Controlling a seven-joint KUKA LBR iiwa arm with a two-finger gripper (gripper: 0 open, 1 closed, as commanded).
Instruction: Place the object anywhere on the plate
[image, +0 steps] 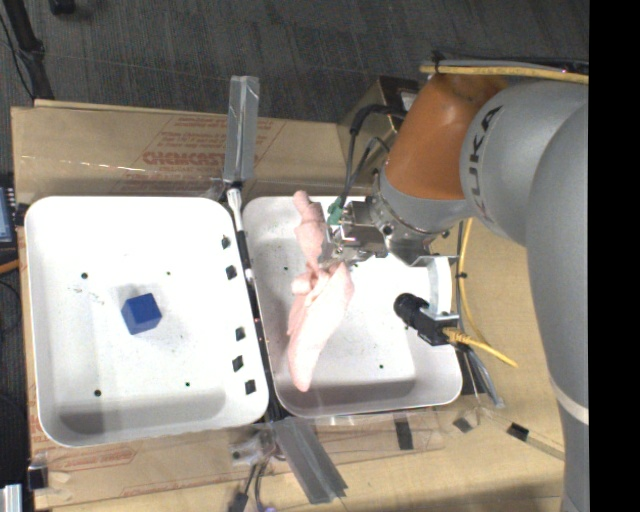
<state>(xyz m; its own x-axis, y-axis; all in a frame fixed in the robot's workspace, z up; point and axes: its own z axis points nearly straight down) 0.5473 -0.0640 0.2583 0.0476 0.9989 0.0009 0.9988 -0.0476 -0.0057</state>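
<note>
A long, floppy pink object (312, 320) lies stretched over the right white bin (400, 385), from near its far rim down towards its near wall. My gripper (337, 256) sits at the object's middle, where the object bends, and is shut on it. One pink end (308, 222) sticks out beyond the gripper and the wider part hangs down to the left of it. A small blue cube (141, 312) rests on the floor of the left white bin (60, 230), far from the gripper.
A metal divider with black clips (242, 300) runs between the two bins. A black fitting with a yellow cable (425, 318) hangs over the right bin's right side. Cardboard (130, 150) lies behind the bins.
</note>
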